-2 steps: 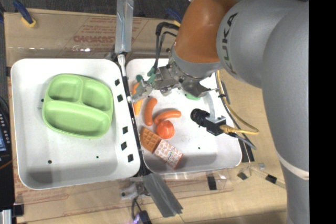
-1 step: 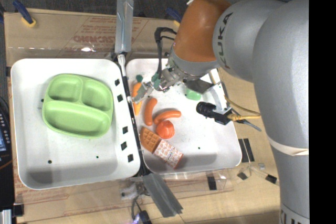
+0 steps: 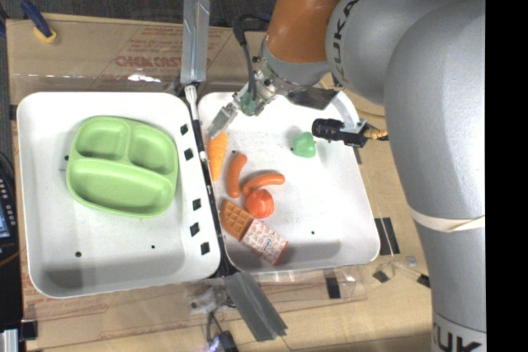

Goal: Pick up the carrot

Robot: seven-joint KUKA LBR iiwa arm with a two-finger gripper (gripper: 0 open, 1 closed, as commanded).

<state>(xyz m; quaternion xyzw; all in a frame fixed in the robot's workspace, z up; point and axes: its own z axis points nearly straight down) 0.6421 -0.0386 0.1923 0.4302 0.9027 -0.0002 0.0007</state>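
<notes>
The carrot (image 3: 218, 154) lies in the white bin (image 3: 346, 202) on the arm's side, right up against the wall that this bin shares with the other bin (image 3: 49, 260). It is orange and long, fat at one end and thin at the other, and it points up and down the picture. It looks like a smooth plastic toy, so I think it is light, hard and a bit slippery. I would take it across the fat middle, not the thin tip, so it does not slide out. The wall is so close that there is little room on that side. The gripper (image 3: 221, 121) hangs just above the top end of the carrot, tilted toward it. It is small and dark in the picture, and I cannot tell if it is wide or narrow. Nothing can be seen held in it. Just beside the carrot, on the side away from the wall, lie two shiny orange sausages (image 3: 236, 174), round at the ends. Below them sits a round red tomato (image 3: 260, 202). Under the carrot is a brown waffle (image 3: 235, 218) with little squares, and next to that a flat speckled cracker (image 3: 266, 241). Farther from the carrot, past the sausages, is a small green lump (image 3: 304, 146). Across the wall from the carrot, a smooth green plate (image 3: 124, 165) with three dips sits in the other bin.
</notes>
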